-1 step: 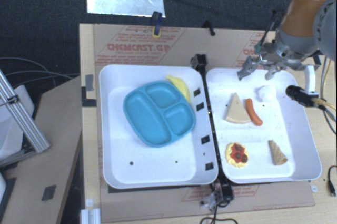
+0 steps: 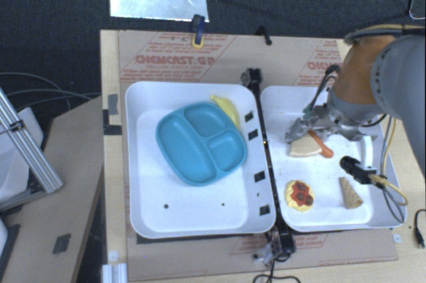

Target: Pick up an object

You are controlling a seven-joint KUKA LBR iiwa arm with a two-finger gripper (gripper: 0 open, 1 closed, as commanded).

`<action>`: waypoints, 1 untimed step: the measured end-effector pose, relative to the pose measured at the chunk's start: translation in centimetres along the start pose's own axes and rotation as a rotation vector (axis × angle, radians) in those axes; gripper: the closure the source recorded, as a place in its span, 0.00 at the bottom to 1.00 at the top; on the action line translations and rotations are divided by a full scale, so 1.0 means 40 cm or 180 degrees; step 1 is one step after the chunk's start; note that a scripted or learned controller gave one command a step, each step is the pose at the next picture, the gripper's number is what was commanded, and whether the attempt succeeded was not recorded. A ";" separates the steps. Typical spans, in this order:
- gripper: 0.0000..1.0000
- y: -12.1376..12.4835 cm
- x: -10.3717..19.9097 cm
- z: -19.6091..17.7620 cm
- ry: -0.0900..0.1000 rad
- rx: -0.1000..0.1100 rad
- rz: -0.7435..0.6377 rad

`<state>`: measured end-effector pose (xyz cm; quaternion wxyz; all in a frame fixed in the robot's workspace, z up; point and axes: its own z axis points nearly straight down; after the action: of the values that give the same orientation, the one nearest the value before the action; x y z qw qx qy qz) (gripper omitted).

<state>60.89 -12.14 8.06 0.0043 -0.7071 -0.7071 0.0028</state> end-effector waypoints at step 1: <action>1.00 0.025 -0.005 -0.065 -0.0025 -0.0104 -0.0005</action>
<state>61.91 -12.34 10.63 -0.0101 -0.7066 -0.7076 -0.0060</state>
